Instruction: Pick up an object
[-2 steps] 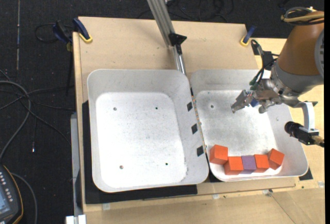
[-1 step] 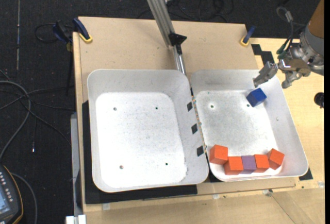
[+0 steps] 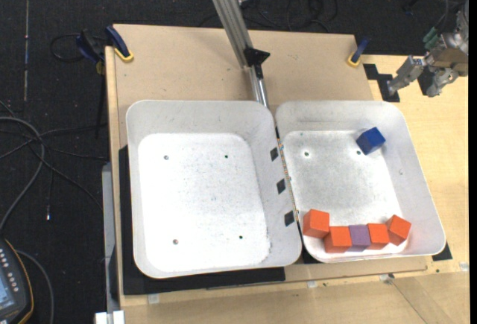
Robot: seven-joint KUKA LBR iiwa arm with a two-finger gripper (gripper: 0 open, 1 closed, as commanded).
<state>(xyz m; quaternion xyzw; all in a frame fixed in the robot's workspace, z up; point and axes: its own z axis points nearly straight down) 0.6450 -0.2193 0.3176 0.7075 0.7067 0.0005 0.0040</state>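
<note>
The pick looks barely begun, judging by how everything lies. The gripper [image 3: 426,75] sits at the far right of the frame, in the upper part, outside both bins and above the bare wooden bench [image 3: 186,65] beyond the right bin's upper right corner; whether it is spread or closed, I cannot tell at this size, though nothing is seen between its tips. All the candidate objects rest in the right bin [image 3: 417,166]. A blue cube [image 3: 370,140] lies alone in its upper right area, tilted a little and well apart from the others. Along the bin's lower edge runs a crowded row: an orange block [image 3: 317,223] at the left end, another orange block [image 3: 339,238] just beside it, then a purple block [image 3: 359,236], a third orange one [image 3: 378,234] and a fourth [image 3: 399,229] at the right end, each touching or nearly touching its neighbour. The left bin [image 3: 141,166] holds no blocks. What is left, by my reading, is the whole job: travel over the right bin, descend onto one piece, close and lift. The lone blue cube seems the easier target, since the row gives little room beside any block
</note>
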